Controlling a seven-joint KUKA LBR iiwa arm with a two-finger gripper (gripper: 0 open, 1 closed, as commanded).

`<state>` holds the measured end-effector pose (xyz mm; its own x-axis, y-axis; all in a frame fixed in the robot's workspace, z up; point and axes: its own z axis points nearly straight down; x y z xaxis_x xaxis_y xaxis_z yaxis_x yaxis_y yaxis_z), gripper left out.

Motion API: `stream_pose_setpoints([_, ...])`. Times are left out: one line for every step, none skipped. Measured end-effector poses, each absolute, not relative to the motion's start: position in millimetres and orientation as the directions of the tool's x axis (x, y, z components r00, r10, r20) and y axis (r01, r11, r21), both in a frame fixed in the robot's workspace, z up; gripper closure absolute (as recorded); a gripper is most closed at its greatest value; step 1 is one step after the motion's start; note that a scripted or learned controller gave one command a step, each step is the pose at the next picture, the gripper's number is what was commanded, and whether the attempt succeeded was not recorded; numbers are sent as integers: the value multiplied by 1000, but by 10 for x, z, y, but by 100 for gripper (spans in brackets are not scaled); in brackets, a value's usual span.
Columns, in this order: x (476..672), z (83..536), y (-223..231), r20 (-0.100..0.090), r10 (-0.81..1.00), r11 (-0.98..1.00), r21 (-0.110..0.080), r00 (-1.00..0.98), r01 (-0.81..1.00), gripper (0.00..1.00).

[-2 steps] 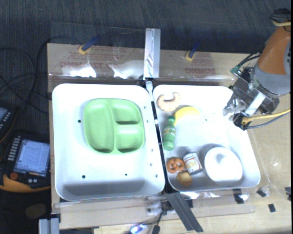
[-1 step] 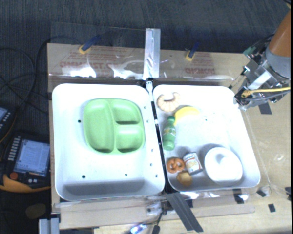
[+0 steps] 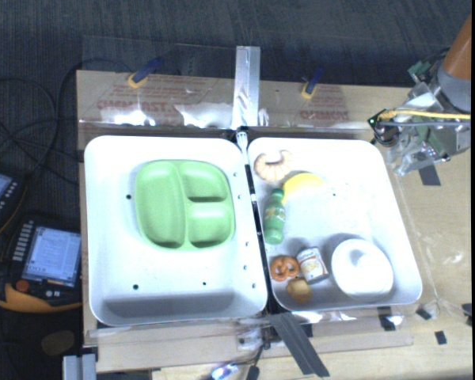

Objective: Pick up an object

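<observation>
So the claw [image 3: 416, 145] is parked over the counter's [image 3: 443, 236] far right corner, just outside the right bin [image 3: 396, 204], and honestly I can't tell how it's set. Left bin [image 3: 103, 236] has a green divided tray [image 3: 184, 202] sitting in the middle. Right bin has all the small stuff: a mushroom-looking thing [image 3: 271, 165] and a yellow lemon [image 3: 301, 184] at its far edge, a green bottle [image 3: 274, 216] along the left wall, then a pretzel [image 3: 283, 267], a little can [image 3: 312, 264] and a white bowl [image 3: 362, 266] toward the near edge.
</observation>
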<state>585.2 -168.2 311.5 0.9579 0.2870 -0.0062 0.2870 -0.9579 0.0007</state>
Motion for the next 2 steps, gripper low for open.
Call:
stream_pose_setpoints([5255,2554,-1862,-7,270,-963,-1,963,270,100])
stream_pose_setpoints([5910,1697,-1810,-7,207,-978,1,978,207,100])
